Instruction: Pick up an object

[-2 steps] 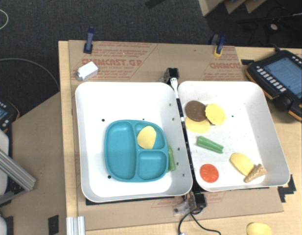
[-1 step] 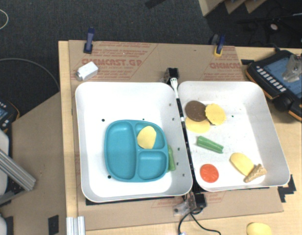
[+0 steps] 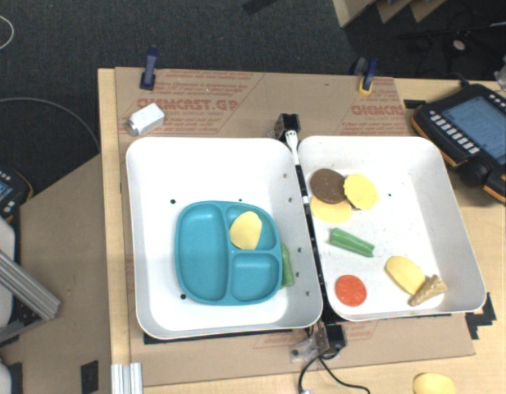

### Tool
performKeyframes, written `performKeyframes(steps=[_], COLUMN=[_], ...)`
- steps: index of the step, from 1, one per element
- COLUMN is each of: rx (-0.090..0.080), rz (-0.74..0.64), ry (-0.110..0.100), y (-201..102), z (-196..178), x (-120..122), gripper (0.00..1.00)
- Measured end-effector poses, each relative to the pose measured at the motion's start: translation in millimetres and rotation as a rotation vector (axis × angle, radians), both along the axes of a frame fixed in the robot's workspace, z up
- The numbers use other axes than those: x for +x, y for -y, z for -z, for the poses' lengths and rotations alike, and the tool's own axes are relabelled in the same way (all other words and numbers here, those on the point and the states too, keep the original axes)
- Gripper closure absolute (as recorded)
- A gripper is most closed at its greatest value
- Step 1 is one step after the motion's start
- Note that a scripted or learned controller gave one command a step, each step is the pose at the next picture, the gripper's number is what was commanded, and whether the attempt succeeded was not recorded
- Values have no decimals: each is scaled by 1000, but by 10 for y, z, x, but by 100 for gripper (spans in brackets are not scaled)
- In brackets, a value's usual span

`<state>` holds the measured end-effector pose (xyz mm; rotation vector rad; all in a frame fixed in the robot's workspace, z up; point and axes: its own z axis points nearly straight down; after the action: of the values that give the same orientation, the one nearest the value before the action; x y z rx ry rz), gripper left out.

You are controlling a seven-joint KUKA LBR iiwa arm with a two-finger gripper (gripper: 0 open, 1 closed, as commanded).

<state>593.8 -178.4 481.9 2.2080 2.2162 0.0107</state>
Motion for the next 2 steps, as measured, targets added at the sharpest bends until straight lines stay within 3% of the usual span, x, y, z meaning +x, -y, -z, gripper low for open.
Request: performKeyframes(steps=[1, 2], rx=[4, 0], rz=[9, -3], ry=[-19, 5], y=[486, -85], z=[657, -627], x=[-183, -125], gripper=[100, 100])
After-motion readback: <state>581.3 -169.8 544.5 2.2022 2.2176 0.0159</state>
